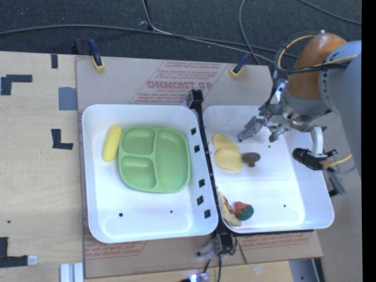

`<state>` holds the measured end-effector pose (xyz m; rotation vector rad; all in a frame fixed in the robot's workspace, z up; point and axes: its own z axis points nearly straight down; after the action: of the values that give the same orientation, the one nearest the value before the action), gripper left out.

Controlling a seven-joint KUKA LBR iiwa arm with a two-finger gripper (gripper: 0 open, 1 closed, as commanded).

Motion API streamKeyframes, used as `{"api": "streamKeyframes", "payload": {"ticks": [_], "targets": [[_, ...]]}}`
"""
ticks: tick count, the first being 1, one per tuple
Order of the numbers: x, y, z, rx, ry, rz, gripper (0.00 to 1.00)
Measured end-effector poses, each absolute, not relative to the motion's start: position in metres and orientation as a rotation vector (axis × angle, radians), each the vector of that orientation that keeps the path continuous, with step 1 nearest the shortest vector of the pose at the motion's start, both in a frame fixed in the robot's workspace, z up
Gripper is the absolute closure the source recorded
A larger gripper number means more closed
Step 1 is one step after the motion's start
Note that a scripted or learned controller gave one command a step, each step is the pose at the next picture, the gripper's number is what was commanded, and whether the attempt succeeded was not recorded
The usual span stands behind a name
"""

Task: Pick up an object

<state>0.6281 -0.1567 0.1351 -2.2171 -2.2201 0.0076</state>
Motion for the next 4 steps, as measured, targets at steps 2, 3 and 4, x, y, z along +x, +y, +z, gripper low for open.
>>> {"api": "streamKeyframes", "payload": {"ticks": [2,3,4], "targets": [[0.629,-0.156,0.097,-2.221,-2.228,0.001,1.00],[0.633,-0.155,0.139,-2.221,-2.224,-0.002,1.00],[0.630,-0.155,0.182,-2.222,-2.224,-0.003,1.00]]}}
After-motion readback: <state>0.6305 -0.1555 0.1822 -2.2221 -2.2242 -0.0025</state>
